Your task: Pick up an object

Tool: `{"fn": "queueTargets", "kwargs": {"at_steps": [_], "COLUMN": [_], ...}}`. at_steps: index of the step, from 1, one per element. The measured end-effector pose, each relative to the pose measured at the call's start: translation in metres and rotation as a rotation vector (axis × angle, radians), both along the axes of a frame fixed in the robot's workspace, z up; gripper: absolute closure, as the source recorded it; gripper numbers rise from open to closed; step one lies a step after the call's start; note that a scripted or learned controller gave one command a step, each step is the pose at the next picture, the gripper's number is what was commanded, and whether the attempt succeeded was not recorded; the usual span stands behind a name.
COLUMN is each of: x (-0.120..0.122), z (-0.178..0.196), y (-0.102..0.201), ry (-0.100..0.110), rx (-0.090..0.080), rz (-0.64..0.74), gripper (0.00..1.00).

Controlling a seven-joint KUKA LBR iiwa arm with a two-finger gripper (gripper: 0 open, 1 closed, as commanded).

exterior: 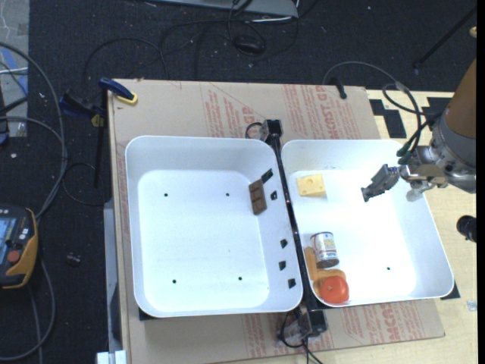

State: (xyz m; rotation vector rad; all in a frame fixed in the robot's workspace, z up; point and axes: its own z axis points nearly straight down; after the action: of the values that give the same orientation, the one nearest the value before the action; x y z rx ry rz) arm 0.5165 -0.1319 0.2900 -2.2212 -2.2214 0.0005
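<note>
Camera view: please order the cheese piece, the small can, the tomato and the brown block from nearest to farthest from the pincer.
Measured from the pincer, above the right bin's far half:
1. Cheese piece, right bin, far left corner.
2. Small can, right bin, near its left wall.
3. Tomato, right bin, near left corner.
4. Brown block, left bin, by its right wall.

A pale yellow cheese wedge (311, 186) with holes is seen lying flat at the upper left of the right bin (424, 226). A small can (326, 249) with a silver top and dark label is found lower down, near the bin's left wall, tilted slightly. A red tomato (333, 288) is seen just below the can, in the bin's lower left corner. An orange piece (311, 262) is wedged along the left wall beside the can.
</note>
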Motion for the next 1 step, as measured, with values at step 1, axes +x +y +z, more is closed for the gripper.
{"fn": "queueTargets", "kwargs": {"at_steps": [1], "x": [0.0023], "z": [-0.0472], "y": [-0.0213], "ry": [0.004], "rx": [0.000], "rz": [-0.002], "gripper": [0.00]}}
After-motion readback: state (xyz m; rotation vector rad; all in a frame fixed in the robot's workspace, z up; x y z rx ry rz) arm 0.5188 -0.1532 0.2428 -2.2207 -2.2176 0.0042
